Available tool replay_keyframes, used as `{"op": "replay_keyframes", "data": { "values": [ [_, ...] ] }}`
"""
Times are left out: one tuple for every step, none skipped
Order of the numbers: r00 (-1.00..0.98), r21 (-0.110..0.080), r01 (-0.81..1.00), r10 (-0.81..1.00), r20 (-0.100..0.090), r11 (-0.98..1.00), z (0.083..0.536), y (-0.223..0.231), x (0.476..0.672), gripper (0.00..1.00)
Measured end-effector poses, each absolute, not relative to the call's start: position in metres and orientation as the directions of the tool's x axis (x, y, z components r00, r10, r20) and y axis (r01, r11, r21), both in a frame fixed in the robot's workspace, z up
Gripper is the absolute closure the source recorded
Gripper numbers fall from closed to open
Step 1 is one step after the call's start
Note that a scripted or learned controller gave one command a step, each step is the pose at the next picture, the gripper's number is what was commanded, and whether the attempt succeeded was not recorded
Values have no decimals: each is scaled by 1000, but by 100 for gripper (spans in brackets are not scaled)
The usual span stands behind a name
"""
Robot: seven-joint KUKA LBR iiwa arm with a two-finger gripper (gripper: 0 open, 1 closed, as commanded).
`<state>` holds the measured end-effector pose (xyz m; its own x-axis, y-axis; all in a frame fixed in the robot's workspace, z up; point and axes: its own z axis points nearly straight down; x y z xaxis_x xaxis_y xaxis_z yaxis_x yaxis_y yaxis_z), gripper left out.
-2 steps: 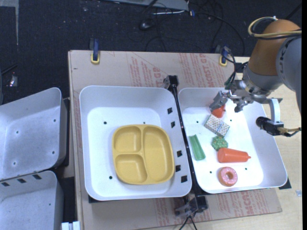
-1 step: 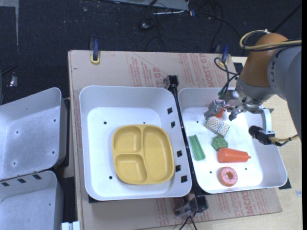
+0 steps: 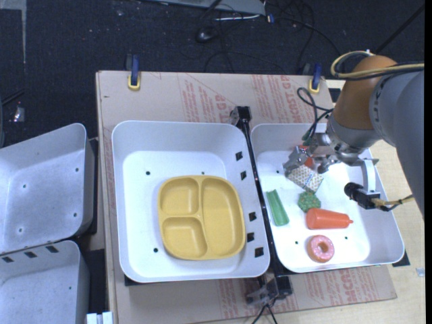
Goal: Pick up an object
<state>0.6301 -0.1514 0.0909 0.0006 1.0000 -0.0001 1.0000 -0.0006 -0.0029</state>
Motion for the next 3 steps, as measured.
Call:
{"op": "replay_keyframes", "data": {
  "values": [
    [0,2,1000,1000,-1,0,103,-152,631,100],
    [-3,8,1000,1000,-2,3,163,-143,637,100],
    [-4,8,1000,1000,-2,4,225,-138,643,100]
  ]
}}
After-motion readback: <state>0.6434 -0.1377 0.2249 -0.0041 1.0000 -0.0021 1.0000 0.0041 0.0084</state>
